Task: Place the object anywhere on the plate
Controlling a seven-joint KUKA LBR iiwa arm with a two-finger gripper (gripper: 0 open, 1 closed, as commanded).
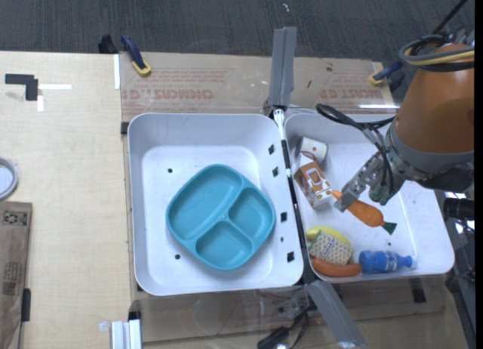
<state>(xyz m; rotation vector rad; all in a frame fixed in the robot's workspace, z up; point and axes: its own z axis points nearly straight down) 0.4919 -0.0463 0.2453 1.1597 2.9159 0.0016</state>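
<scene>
A blue three-compartment plate (178,208) lies in the middle of the left bin (151,151) with nothing on it. In the right bin (426,211) an orange toy carrot (368,213) with a green stub lies pointing down-right. My gripper (353,198) reaches in from the right and sits low at the carrot's upper-left end, touching or just above it. The arm's orange band and grey wrist hide the bin's far right corner. The gripper stands well to the right of the plate, across the wall between the bins.
The right bin also holds a white cup (312,148), an orange-and-white snack packet (313,183), a yellow netted item (330,245), a red sausage (336,268) and a small blue bottle (385,261) along its front. A grey post (283,68) rises behind the bins' shared wall.
</scene>
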